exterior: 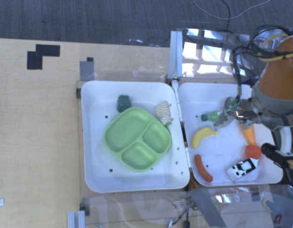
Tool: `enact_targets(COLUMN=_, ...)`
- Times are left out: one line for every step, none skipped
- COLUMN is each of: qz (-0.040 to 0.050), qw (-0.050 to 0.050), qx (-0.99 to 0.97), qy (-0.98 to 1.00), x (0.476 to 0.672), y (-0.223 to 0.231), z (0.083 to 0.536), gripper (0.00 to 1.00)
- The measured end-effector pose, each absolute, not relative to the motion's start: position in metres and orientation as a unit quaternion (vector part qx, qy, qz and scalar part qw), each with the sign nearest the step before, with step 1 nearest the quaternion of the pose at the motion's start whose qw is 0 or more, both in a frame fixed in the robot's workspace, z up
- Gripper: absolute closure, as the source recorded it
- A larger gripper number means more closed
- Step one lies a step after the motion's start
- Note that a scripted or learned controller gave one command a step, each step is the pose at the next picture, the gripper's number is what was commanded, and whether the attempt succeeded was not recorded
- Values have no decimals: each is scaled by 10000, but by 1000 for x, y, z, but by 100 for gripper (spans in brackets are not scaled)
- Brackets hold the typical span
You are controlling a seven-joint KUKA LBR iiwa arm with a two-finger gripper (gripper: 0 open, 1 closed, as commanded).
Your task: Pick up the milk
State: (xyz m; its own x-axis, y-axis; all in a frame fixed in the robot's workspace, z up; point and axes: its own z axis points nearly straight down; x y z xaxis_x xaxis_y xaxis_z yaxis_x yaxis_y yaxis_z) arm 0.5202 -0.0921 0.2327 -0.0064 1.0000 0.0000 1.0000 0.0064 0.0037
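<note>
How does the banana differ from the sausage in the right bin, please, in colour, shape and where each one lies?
The banana is yellow and curved; the sausage is red-brown and nearly straight. The banana lies further up the view, nearer the green bottle, while the sausage lies by the bin's near edge. The banana runs mostly sideways; the sausage slants downward. Both are elongated toy foods lying flat in the right bin.

A robotics lab, by the look of it: a pale wooden desk (37, 141) on grey carpet (89, 8), loose cables (217, 4), metal brackets (87, 69), and two white bins (89, 175) of toy food.
</note>
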Motion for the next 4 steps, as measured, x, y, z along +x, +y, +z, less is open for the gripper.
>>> enact_targets(qz=10, qw=16, qx=6184, qy=7859, x=488, y=-125, z=153, gripper=0)
enact_targets(qz=34, qw=21, qx=6210, qy=7838, x=579, y=-177, z=94, gripper=0)
enact_targets(qz=-75, qw=-353, qx=5629, qy=8258, x=658, y=-201, z=86, gripper=0)
enact_targets(qz=29, qw=38, qx=6513, qy=7588, x=586, y=-161, z=89, gripper=0)
